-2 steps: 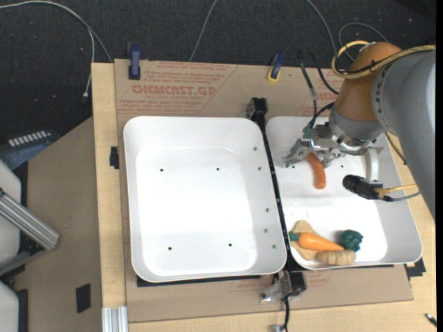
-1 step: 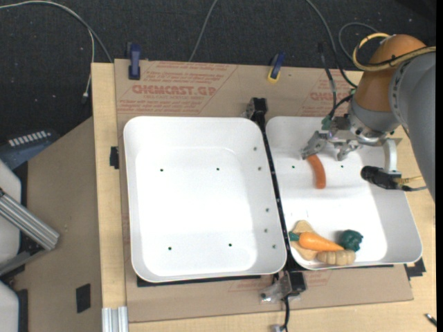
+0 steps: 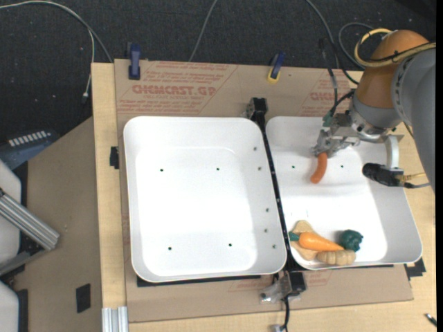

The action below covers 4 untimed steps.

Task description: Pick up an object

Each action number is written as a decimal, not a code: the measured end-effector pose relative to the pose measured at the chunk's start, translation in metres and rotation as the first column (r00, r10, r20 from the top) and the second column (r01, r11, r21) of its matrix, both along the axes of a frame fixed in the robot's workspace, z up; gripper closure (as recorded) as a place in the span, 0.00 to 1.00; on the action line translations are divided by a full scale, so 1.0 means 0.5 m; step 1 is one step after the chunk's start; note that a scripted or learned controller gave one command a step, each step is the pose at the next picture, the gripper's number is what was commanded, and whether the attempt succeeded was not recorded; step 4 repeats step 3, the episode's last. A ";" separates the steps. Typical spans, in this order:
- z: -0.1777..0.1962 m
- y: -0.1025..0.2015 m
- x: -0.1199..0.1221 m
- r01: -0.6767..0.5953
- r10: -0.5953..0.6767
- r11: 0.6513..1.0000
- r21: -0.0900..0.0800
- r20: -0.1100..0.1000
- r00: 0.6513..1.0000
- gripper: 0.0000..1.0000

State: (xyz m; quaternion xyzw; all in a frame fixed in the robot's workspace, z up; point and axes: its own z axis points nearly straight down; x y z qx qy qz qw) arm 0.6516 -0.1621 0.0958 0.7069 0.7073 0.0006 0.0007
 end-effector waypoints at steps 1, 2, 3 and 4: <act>0.110 0.124 -0.030 -0.004 0.004 1.000 0.001 0.002 1.000 1.00; 0.180 0.274 -0.065 -0.003 0.003 1.000 0.001 0.000 1.000 1.00; 0.178 0.403 -0.204 -0.002 0.002 1.000 0.001 -0.004 1.000 1.00; 0.178 0.403 -0.204 -0.002 0.002 1.000 0.001 -0.004 1.000 1.00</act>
